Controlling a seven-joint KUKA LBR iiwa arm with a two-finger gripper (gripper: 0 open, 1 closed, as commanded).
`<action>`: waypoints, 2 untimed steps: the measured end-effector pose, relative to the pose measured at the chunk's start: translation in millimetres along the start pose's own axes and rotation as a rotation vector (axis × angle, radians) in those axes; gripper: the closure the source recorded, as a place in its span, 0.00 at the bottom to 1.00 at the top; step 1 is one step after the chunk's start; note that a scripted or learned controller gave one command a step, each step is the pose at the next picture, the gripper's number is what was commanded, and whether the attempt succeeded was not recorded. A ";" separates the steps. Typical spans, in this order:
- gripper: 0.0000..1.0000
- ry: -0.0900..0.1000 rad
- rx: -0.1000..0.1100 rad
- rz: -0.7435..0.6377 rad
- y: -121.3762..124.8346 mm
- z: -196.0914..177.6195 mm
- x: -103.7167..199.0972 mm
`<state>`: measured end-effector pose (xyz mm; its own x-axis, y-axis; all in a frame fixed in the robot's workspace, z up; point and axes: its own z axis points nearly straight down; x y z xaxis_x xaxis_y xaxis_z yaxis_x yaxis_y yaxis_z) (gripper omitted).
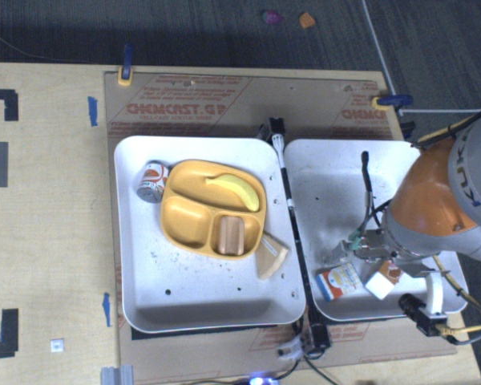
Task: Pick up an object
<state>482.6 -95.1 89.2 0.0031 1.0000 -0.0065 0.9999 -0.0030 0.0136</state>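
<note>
The table (48,239) is pale wood and takes most of the frame, with a brown cardboard sheet (224,103) lying on it under the two bins. The left bin (136,295) sits in the middle of the frame, and the right bin (321,167) is just beside it, the two rims touching along the centre.

The arm (441,199) comes in from the right edge, grey with its orange band, and bends down over the lower part of the right bin. The jaws (367,251) are low in that bin, but the wrist and cables cover them, so I cannot tell how far open they are or whether they have hold of anything.

In the left bin a yellow divided plate (188,215) lies in the upper half. A banana (236,189) rests in its upper compartment and a brown block (230,235) in its lower right one. A small can (151,181) touches the plate's upper left edge. A pale wedge (271,257) lies at the plate's lower right.

In the right bin, a small carton (339,281) with red and blue print lies at the lower left, just beside the jaws and a little below them. A white block (379,285) lies right of the carton, under the wrist.
</note>
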 end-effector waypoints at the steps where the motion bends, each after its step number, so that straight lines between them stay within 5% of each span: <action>1: 0.00 0.000 0.000 0.000 0.0 0.0 0.1; 2: 0.00 0.005 0.001 -0.004 0.2 -0.3 -2.7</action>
<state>482.8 -97.8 89.6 -0.0009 1.0000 -0.0015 0.9999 0.0009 0.0121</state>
